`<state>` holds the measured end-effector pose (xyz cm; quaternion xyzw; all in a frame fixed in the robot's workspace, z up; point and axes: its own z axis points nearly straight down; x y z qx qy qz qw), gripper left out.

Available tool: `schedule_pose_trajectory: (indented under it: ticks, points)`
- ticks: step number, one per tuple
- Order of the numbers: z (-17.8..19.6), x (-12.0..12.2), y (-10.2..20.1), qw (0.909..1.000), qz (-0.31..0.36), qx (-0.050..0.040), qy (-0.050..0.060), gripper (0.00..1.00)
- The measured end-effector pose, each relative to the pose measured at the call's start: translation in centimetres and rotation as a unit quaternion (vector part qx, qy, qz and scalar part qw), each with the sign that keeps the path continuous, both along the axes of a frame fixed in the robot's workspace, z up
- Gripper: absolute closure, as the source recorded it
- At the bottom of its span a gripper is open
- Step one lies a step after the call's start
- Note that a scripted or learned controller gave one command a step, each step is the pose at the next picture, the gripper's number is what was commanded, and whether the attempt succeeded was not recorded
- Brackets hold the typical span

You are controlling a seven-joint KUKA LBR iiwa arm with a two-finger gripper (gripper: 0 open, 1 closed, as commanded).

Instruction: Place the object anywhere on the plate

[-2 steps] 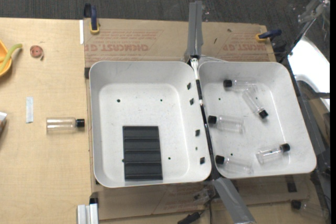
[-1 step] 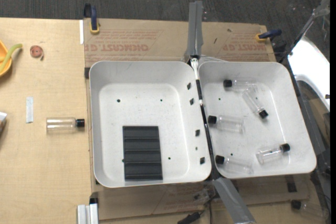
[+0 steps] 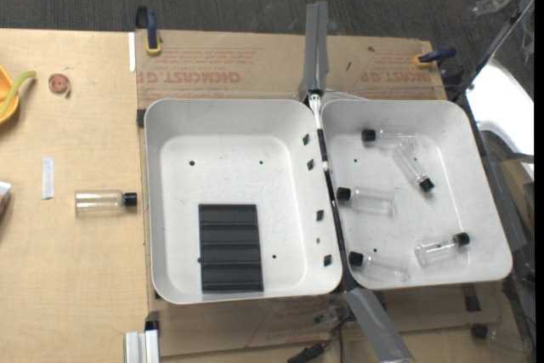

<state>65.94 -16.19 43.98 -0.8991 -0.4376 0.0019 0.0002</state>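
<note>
A black ridged rectangular plate (image 3: 229, 248) lies flat in the near half of the left white bin (image 3: 170, 140). The right white bin (image 3: 476, 149) holds several clear plastic vials with black caps, all lying on their sides. One vial (image 3: 387, 137) is near the back, another (image 3: 415, 169) lies slantwise just below it, and a third (image 3: 365, 199) rests by the left wall. Two more vials (image 3: 442, 248) (image 3: 374, 266) lie at the front. Nothing rests on the plate.
Another clear vial (image 3: 104, 200) lies on the wooden bench left of the bins, near a small white strip (image 3: 48, 178), a red disc (image 3: 58, 83) and a yellow object (image 3: 8, 93). Clamps (image 3: 146, 28) (image 3: 433, 57) hold the cardboard behind the bins. A grey divider bar (image 3: 316, 47) runs between them.
</note>
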Motion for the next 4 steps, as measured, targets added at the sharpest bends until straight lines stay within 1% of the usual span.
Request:
schedule_pose_trajectory:
  ticks: [1, 2, 3, 4]
  points:
    - [-0.12, -1.63, -5.45, 0.9856, -0.169, -0.0003, 0.0, 0.0]
    - [-0.02, -1.21, -5.9, 0.9747, -0.223, -0.0002, 0.0, 0.0]
    - [0.04, -0.75, -5.93, 0.9616, -0.275, -0.0002, 0.0, 0.0]
    - [0.12, -0.83, -6.06, 0.939, -0.344, 0.0002, -0.001, 0.0]
